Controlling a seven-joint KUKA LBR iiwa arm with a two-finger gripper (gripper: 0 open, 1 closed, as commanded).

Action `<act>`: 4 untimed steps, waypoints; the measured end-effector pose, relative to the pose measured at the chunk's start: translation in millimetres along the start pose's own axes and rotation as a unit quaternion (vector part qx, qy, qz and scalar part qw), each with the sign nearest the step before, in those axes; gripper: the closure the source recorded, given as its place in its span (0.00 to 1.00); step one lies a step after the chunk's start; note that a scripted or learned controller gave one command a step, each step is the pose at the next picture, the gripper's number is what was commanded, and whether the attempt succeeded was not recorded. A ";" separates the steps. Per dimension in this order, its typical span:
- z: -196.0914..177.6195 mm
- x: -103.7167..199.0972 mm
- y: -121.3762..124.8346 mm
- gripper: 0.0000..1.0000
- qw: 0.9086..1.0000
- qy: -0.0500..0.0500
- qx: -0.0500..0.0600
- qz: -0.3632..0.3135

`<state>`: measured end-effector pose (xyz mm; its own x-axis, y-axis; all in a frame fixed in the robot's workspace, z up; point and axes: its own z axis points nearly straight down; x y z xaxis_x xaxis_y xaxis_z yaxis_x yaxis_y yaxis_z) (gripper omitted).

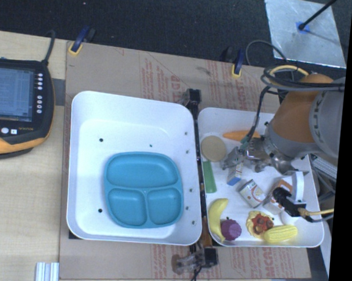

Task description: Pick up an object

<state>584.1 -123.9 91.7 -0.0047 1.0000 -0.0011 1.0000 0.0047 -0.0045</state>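
Observation:
My gripper (pixel 237 165) hangs low in the right bin (pixel 314 241), near its middle, below the grey arm with the orange band (pixel 294 116). Just left of it lie a tan round disc (pixel 213 148) and a green stick (pixel 208 176). An orange carrot (pixel 236 135) lies just behind it. A small white packet (pixel 252 192) rests just in front and to the right. Along the bin's near edge sit a yellow banana (pixel 216 212), a purple fruit (pixel 231 228), a red and yellow piece (pixel 259 222) and a corn cob (pixel 280 234). I see nothing held.
The left bin (pixel 92 123) holds a blue divided plate (pixel 142 189). A black divider (pixel 194 151) runs between the bins. A tablet pendant (pixel 14 101) lies at the far left of the bench. A white and orange object (pixel 286 192) lies under the arm.

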 end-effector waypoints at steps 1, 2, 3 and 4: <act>1.0 -3.6 -108.7 0.00 1.000 0.002 0.001 -0.001; -0.1 13.2 -22.8 0.00 1.000 0.000 -0.001 -0.001; -0.5 11.2 33.3 0.00 1.000 0.001 -0.001 0.001; 0.7 25.6 70.3 0.00 1.000 0.001 0.004 0.002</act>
<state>654.3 -97.9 90.7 -0.0002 1.0000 0.0010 0.9999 0.0002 -0.0120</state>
